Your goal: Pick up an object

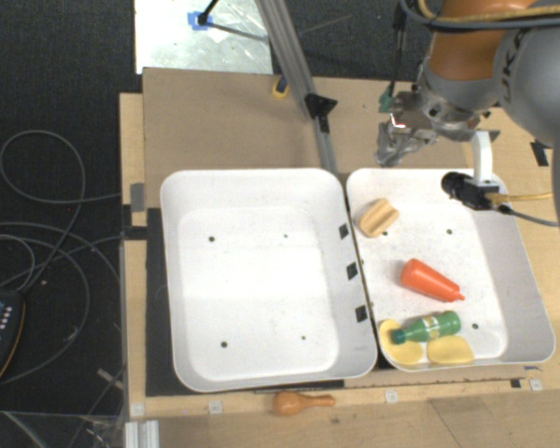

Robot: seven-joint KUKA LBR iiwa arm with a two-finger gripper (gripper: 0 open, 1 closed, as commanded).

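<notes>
On the left, the left bin (252, 278) sits with only its white floor showing. Just off its near rim, on the bench (215, 129), lies a small orange-brown toy (303, 401), outside both bins.

To the right, the right bin (504, 250) holds everything worth picking. A tan bread-like block (377, 217) lies at its far left, close to the wall between the bins, with its long axis running from near-left to far-right. Nearer and further right is an orange cone (431, 281), its tip pointing right and slightly near. In the near left corner a green bottle (427, 327) lies on its side, long axis left to right, touching a yellow banana-like piece (403, 346) on its left and a second yellow piece (449, 350) just on its near side.

The gripper (399, 146) hangs above the far edge of the right bin, carrying nothing. Its fingers are a dark blur against the bench, so I cannot tell whether they are parted or closed.

The tan block is probably the easiest target: it lies just to the near side of the gripper and a little left, apart from the other things, so a short move toward the near side and down should reach it.
</notes>
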